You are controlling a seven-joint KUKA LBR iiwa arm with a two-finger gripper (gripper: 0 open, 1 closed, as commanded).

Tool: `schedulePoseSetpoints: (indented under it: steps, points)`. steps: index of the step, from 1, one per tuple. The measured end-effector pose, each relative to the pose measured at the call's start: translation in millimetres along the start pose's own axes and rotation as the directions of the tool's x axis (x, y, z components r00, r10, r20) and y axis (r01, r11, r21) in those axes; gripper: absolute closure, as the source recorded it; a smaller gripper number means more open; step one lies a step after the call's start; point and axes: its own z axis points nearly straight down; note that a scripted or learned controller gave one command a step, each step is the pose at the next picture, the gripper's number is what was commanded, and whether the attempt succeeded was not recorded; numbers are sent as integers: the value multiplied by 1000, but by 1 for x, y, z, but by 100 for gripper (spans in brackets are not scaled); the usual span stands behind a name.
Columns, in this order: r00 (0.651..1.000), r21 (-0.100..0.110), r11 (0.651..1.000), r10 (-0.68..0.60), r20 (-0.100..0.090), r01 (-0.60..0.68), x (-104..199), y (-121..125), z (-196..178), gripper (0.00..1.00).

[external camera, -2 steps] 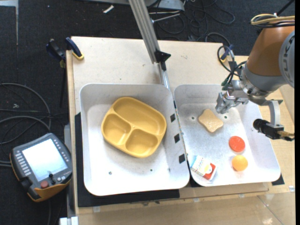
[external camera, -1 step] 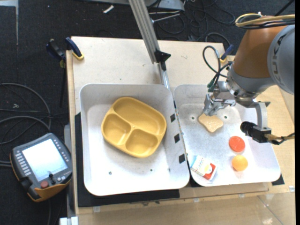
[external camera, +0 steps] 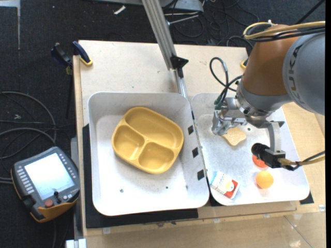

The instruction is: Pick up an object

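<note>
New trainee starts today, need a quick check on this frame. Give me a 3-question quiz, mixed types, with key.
1. True or false: the yellow divided plate lies in the left bin.
2. Which lies nearest the gripper? A) orange ball B) tan toast-like piece C) small printed packet
3. Fill in: the plate has ___ compartments.

Key: 1 true; 2 B; 3 three.
</note>
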Motion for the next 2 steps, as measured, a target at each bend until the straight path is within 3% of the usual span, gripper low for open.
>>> schedulePoseSetpoints:
  steps: [1, 2]
  points:
    - [1000, 0, 1000, -1, 0, 1, 53, -23, -4, 100]
    - [1000, 0, 1000, -1, 1, 1, 99, -24, -2, 100]
